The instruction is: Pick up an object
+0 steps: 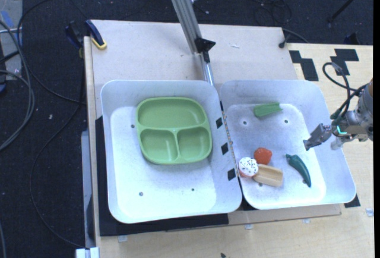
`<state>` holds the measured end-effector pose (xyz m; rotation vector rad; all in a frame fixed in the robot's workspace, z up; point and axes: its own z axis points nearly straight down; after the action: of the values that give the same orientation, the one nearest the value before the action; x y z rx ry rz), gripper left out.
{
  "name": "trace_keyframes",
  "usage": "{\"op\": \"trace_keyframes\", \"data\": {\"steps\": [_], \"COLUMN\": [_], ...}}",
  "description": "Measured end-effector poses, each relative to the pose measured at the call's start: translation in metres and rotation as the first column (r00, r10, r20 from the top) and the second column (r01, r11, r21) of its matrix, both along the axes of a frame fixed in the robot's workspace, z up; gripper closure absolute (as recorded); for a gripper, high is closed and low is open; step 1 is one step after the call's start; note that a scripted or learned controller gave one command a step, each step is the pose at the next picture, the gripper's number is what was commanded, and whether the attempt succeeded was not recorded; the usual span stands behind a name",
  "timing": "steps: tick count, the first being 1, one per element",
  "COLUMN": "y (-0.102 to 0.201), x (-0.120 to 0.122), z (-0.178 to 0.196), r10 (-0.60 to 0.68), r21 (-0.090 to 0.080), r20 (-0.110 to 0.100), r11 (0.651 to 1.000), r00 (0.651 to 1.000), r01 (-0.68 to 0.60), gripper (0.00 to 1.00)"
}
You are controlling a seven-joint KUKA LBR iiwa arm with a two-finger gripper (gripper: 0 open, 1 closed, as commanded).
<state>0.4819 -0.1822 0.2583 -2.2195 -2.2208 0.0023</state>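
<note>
Nearest candidate is the dark green pepper (298, 169), lying in the right bin (332, 132) towards its right wall, long axis running from upper left down to lower right. The claw (314, 139) hovers just up and to the right of it, over the bin's right edge; whether it's spread or pressed together, I cannot tell at this size. Nothing is pinched in it. Further left sit a red tomato-like piece (263, 155), a tan block (268, 176) and a white speckled ball (247, 166); a light green pod (267, 109) lies higher up. Left bin (119, 191) holds a green divided plate (174, 130), all on the worktop (148, 49).
</note>
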Motion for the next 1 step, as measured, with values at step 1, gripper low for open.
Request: {"op": "trace_keyframes", "data": {"steps": [1], "y": [0.0], "x": [0.0005], "z": [0.0007], "r10": [0.0], "r21": [0.0], "r20": [0.002], "r11": [1.0], "r00": [1.0], "r01": [0.0], "gripper": [0.0]}}
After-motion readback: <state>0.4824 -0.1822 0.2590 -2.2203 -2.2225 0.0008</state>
